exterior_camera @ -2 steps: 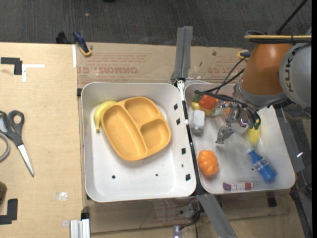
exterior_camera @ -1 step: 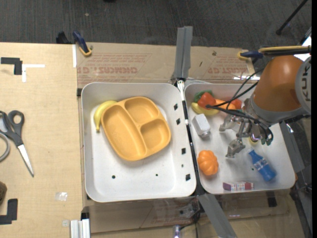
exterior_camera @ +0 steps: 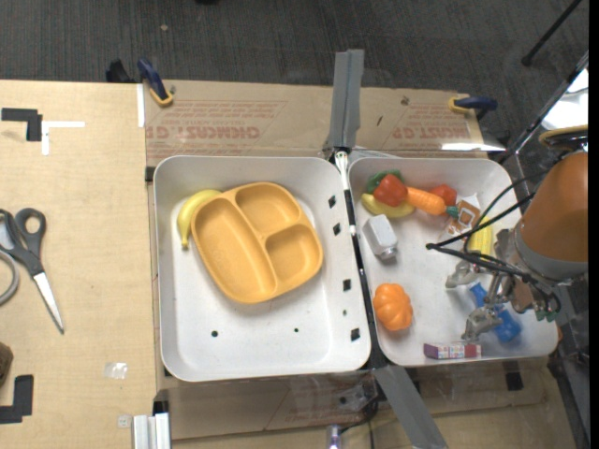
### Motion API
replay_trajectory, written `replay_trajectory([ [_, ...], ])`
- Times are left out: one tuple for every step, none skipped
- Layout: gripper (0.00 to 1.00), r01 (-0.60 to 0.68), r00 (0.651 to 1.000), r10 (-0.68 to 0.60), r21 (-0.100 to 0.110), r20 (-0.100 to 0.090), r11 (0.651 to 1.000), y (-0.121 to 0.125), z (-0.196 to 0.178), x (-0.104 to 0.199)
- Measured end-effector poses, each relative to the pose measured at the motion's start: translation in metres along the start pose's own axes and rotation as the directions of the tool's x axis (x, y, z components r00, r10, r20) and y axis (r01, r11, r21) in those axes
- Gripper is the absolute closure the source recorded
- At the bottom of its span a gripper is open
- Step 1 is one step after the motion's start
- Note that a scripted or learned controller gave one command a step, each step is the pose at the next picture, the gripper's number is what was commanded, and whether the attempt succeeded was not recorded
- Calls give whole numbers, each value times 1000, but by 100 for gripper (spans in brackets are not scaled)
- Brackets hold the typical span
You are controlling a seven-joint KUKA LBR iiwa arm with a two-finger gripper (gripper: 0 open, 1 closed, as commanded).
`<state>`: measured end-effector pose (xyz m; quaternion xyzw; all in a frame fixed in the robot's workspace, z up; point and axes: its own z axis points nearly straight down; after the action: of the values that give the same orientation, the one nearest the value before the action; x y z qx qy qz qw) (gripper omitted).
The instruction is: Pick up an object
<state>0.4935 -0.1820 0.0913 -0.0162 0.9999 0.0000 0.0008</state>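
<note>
Pincer over right bin, labels illegible

bench: light wooden top, running from the view's left edge under both bins
cardboard sheet: brown, printed, flat on the bench, behind the left bin and reaching behind the right bin
left bin: shallow, white, directly on the bench, taken as landmark
right bin: shallow, white, just right of the left bin, rims touching
scissors: grey-handled, well left of the left bin, blades pointing toward the view's bottom
clamps: blue with yellow, one behind the left bin's far left corner, another behind the right bin
black tape marks: one far left and behind the left bin, one far left near the front edge
</note>
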Motion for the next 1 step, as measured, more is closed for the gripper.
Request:
replay_trajectory([
  [0, -55, 999, 55, -1, -1, 999, 87, 1, -20],
])
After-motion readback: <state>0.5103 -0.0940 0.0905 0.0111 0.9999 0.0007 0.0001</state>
